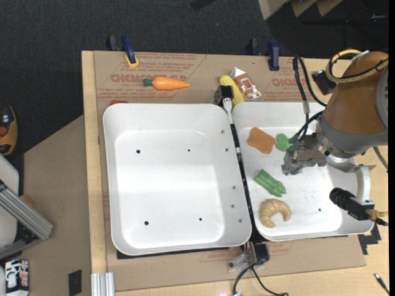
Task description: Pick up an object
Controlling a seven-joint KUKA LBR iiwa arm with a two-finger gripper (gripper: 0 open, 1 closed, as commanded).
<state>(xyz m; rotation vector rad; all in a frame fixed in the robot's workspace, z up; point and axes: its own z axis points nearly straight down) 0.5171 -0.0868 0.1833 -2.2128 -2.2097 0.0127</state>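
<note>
Right now the gripper [295,164] sits low over the right bin [321,224], arm [355,113] coming in from the right. Fingers are dark and bunched together at this angle, so can't tell how far apart they are, and nothing is visibly between them.

Objects in the right bin:
- small green piece [282,142], just beside the gripper's upper left, maybe touching the gripper body, not clearly in the fingers
- orange block [261,140], left of that green piece, next to it
- green pepper-like piece [270,182], below and left of the fingertips, apart from them
- croissant [274,211], nearer the bin's front edge, well apart from the gripper

Left bin [123,214] sits alongside. A carrot [168,84] and a banana [229,86] lie on the bench behind the bins.
</note>
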